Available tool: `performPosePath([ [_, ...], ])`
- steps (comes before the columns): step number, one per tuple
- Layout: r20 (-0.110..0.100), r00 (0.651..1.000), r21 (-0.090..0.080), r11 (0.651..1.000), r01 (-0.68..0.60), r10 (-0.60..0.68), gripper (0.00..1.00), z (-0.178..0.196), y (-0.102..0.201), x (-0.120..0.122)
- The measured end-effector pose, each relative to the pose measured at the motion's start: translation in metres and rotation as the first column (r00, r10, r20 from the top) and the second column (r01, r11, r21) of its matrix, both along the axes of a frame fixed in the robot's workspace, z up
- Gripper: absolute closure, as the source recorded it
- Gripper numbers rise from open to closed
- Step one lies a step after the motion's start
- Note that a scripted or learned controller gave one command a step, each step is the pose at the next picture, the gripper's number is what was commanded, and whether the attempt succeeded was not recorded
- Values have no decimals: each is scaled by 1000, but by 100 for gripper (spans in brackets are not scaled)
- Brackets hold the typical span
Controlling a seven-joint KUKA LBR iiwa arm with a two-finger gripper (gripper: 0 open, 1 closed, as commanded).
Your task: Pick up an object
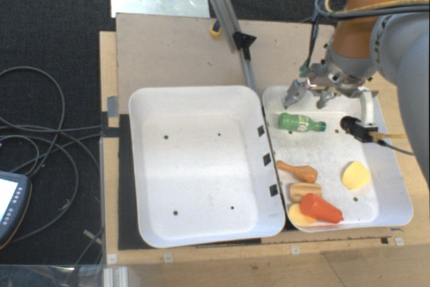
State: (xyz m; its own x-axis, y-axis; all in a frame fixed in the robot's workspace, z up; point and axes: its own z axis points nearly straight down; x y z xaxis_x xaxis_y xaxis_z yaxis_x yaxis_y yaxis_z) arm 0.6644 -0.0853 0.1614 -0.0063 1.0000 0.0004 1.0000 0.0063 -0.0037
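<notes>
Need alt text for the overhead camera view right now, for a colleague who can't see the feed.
The gripper, fingers open and holding nothing, hangs over the back of the right bin, just above a green bottle lying on its side. Nearer the front lie a yellow piece, an orange carrot-like piece and a red piece. The left bin sits alongside.

Single fixed camera above the bench [181, 50], looking down at a slant. Both white bins in frame: left bin [144, 104], right bin [396, 205], plus dark floor beyond. Arm [396, 37] enters from frame right. Mid-distance, whole workspace visible.
</notes>
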Motion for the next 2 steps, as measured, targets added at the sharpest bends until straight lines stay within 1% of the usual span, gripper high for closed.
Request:
performPosePath([
  [1,0,1000,0,1000,2,-2,0,-63,0,1],
  [2,8,1000,-1,1000,0,0,100,-47,0,4],
])
